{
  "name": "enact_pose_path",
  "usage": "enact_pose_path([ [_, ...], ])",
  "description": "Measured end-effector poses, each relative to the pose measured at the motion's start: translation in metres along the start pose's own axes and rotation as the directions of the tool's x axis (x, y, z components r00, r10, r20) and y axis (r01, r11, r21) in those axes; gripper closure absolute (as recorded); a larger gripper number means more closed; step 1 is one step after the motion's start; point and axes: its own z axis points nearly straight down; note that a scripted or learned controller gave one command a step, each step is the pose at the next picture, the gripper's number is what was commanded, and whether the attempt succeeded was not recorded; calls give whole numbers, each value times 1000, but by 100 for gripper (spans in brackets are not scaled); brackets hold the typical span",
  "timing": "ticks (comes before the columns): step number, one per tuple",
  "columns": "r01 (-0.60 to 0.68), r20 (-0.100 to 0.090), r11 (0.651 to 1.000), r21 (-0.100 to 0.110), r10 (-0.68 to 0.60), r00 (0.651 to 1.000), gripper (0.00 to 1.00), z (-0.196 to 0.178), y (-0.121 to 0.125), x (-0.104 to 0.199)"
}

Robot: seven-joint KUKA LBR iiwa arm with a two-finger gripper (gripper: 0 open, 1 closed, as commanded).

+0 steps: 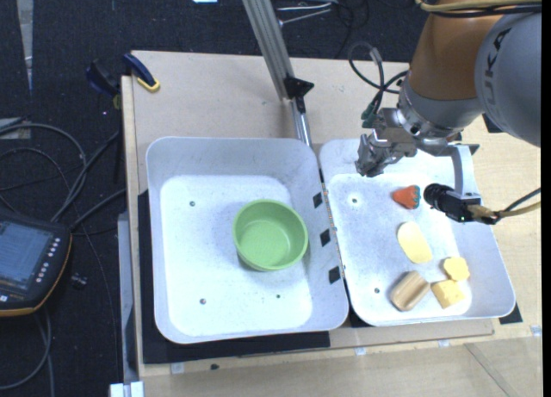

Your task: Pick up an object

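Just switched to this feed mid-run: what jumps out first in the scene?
The big grey arm with its orange band fills the upper right, its gripper over the far left corner of the right bin. In the left bin a green bowl sits alone near the middle. The right bin holds small food pieces: a red one, a pale yellow one, a tan one and two yellow chunks.
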Motion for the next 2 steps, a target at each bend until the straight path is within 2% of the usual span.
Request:
enact_pose_path([
  [2, 1, 0, 1000, -1, -1, 1000, 100, 0, 17, 98],
])
